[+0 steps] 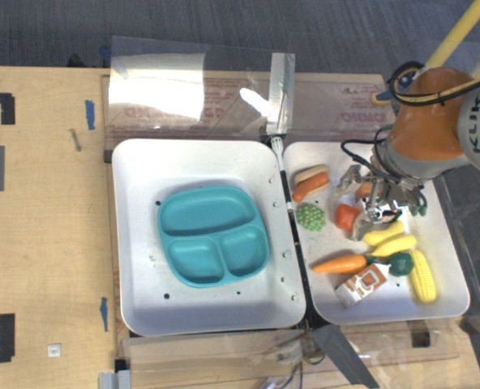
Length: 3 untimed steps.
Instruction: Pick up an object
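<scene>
The right bin [451, 298] holds several toy foods. At its top left lies a hot dog [310, 181], with a green bumpy ball [310, 215] just below it. Further down come a red piece [347, 216], a yellow banana [388, 235] and an orange carrot [340, 262]. A green piece [400, 263], a corn cob [422, 275] and a small brown and white box [362, 284] lie near the front. My gripper [378, 205] hangs low over the bin's middle, between the red piece and the banana, and I see nothing held in it.
The left bin [135, 177] holds a teal divided plate [214, 235]. A low wall [293, 233] separates the two bins. A clear sheet and a metal bracket [280, 91] stand behind the bins. The wooden bench [37, 217] extends to the left.
</scene>
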Each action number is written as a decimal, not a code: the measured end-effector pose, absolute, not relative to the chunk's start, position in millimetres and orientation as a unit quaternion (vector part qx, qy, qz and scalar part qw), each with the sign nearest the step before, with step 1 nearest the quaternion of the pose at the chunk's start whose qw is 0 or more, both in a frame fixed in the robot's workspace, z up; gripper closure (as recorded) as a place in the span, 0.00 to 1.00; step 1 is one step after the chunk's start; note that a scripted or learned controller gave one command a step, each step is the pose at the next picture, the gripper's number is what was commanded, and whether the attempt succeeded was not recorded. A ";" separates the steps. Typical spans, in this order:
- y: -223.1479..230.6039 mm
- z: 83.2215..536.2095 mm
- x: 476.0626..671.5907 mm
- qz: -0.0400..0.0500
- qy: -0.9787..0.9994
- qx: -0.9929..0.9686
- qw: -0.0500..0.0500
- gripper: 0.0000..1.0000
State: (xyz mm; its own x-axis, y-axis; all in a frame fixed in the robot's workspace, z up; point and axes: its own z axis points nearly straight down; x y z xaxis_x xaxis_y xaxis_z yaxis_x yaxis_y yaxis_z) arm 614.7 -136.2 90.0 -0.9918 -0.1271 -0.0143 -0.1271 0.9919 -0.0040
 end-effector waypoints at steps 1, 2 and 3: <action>-128.5 87.8 537.1 0.000 0.999 -0.049 0.003 0.00; -119.1 97.5 510.2 -0.008 0.997 -0.077 0.028 0.00; -128.1 90.1 610.3 0.000 0.985 -0.172 0.005 0.00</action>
State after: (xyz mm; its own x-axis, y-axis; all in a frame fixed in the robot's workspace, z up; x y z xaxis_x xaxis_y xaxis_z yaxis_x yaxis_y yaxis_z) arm 610.3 -128.1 90.1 -0.9405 -0.3398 -0.0088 -0.3397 0.9405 -0.0024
